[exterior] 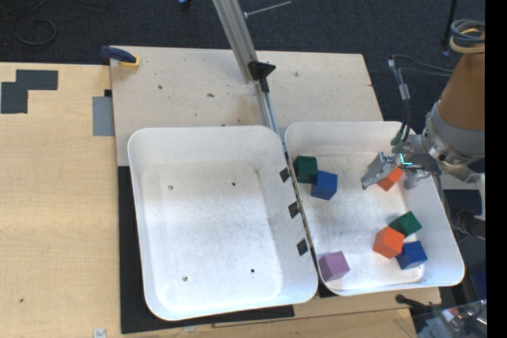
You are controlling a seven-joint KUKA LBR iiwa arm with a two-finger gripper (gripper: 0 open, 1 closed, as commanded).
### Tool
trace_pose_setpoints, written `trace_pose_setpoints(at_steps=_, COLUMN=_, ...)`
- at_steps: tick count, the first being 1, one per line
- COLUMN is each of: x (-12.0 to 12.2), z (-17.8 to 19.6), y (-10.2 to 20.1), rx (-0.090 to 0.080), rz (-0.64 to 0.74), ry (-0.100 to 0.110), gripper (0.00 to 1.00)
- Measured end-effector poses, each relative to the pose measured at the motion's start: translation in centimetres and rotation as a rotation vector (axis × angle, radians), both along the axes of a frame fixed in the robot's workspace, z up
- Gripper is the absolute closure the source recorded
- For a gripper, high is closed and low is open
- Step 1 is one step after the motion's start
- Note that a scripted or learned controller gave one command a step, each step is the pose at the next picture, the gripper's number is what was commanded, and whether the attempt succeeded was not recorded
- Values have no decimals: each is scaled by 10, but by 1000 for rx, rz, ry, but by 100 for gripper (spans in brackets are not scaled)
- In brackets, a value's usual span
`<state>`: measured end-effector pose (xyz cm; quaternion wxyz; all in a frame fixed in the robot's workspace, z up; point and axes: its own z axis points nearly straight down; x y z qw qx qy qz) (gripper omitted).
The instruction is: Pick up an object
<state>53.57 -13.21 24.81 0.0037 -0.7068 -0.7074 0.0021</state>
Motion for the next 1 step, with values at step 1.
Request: trace_pose_setpoints(at_steps=1, x=1, z=2, y=-1, rx=-1, rz=-3, ry=-5, gripper=0)
